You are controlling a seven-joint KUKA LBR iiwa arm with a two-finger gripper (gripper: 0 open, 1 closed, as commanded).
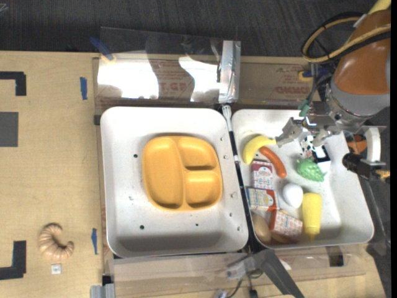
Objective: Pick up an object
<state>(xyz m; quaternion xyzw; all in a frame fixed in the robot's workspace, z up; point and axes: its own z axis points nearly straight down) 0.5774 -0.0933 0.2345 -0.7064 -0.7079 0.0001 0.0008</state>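
My gripper (pixel 302 140) hangs over the back of the right bin (pixel 355 211), its fingers spread open with nothing between them. Just left of it lies a yellow banana (pixel 255 146), with an orange-red sausage (pixel 275 161) beside that. A green leafy toy (pixel 310 169) sits right under the fingertips. Nearer the front are a white egg (pixel 292 195), a yellow corn cob (pixel 311 213), two small printed cartons (pixel 263 176) (pixel 260 198), a snack packet (pixel 285 225) and a brown lump (pixel 262 229).
The left bin (pixel 118 166) holds a yellow divided plate (pixel 182 171). A toy croissant (pixel 56 241) lies on the wooden bench at the far left. A clear shiny panel (pixel 161 73) stands behind the bins. Cables loop above the arm's orange band (pixel 366 64).
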